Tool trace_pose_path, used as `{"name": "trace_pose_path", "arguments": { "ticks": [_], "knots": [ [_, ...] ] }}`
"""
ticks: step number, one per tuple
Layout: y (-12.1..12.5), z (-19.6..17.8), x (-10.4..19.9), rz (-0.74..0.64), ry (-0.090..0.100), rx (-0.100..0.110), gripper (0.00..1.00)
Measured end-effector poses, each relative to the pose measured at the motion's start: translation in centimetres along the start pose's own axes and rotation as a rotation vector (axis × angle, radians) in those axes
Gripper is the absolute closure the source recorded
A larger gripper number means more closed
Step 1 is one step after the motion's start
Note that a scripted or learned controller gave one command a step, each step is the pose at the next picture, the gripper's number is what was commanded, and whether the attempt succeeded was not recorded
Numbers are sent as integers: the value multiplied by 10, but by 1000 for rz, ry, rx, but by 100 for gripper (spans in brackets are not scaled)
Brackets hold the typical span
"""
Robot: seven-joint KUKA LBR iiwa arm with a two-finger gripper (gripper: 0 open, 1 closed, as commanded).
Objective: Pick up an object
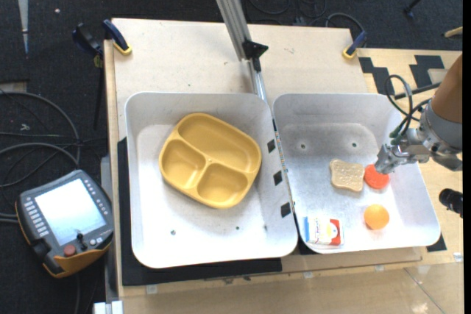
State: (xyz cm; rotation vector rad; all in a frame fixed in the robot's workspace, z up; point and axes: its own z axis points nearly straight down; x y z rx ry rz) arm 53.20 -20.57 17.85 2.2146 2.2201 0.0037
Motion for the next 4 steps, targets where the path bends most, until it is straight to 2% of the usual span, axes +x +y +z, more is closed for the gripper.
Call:
{"name": "trace_pose_path", "arguments": {
  "ticks": [2, 3, 4],
  "knots": [
    [6, -117, -1, -1, -1, -1, 100],
    [11, -112, 44, -5, 3, 5, 100],
    [26, -111, 103, -6, 3, 5, 100]
  ]
}}
